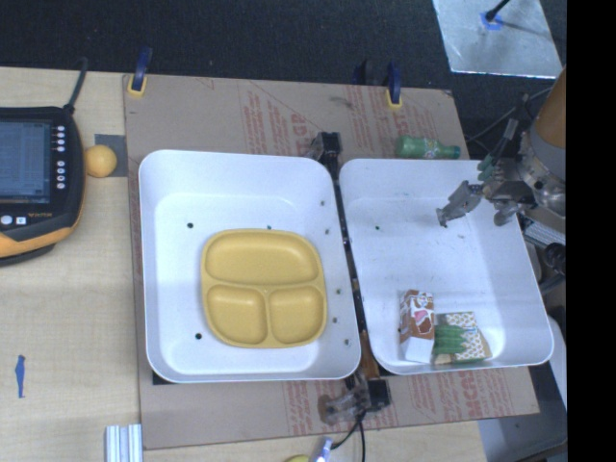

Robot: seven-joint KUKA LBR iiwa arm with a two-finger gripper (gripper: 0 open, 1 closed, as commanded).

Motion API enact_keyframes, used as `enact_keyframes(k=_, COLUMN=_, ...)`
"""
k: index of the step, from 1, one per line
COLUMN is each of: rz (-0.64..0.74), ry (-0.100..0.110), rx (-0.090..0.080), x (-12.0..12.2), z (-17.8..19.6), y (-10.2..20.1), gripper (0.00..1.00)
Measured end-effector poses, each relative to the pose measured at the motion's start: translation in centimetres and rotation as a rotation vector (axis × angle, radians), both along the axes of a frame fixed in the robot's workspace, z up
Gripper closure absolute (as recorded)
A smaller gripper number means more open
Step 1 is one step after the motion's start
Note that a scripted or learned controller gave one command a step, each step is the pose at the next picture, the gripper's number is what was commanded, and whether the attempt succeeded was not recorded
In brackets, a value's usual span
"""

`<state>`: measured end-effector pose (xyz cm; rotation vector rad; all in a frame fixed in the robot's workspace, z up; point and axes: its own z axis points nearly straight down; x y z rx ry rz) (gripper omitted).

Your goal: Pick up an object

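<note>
My gripper (478, 206) hangs over the far right part of the right bin (385, 258), its two fingers spread open with nothing between them. Near that bin's front edge lie two small packets: a brown and white one (417, 322) and, touching its right side, a green and tan one (459, 340). They rest well below and a little left of the gripper. A yellow divided tray (262, 286) lies flat in the middle of the left bin (173, 258).
A green bottle (428, 147) lies on the cardboard just behind the right bin. A black and orange control pendant (34, 181) and a yellow ball (100, 160) sit at the left. Clamps hold the cardboard's far edge.
</note>
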<state>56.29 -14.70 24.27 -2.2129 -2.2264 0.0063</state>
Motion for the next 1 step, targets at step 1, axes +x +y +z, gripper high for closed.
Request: enact_keyframes(k=1, rz=-0.002, ry=-0.001, rx=0.000, x=-4.48, z=-4.25, y=2.66, gripper=0.00)
